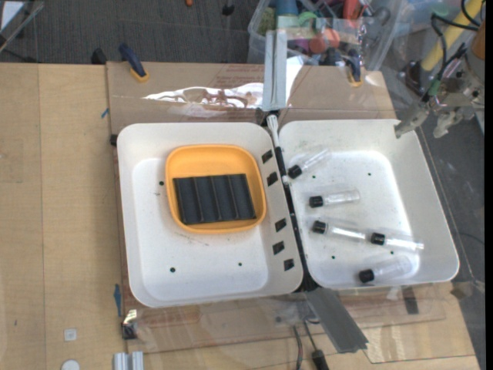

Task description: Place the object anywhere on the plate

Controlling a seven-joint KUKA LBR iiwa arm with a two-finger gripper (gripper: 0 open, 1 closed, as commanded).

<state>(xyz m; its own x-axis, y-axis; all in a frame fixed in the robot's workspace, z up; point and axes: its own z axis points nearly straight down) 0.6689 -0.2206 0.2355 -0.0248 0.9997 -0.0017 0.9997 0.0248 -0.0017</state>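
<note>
On the table, the left bin [146, 284] holds an orange plate [216, 185] with a dark ridged insert [213, 199] lying across its middle. The right bin [431, 237] holds the candidate objects: five clear tubes with black caps. One tube [306, 163] lies at the far left of that bin, another tube [335, 199] just nearer, a long tube [344, 232] and a second long tube [397, 243] lie almost end to end, and a fifth tube [385, 271] sits at the near right. None is on the plate.

What may be part of the arm [443, 114] hangs past the right bin's far right corner; whether the jaws are spread or pressed together cannot be told.

The risks look plain. The tubes are round, smooth and likely to roll or squirt out of a pinch. The two long ones lie close, so a grasp may catch both. A tube dropped on the ridged insert could roll off the plate.
</note>
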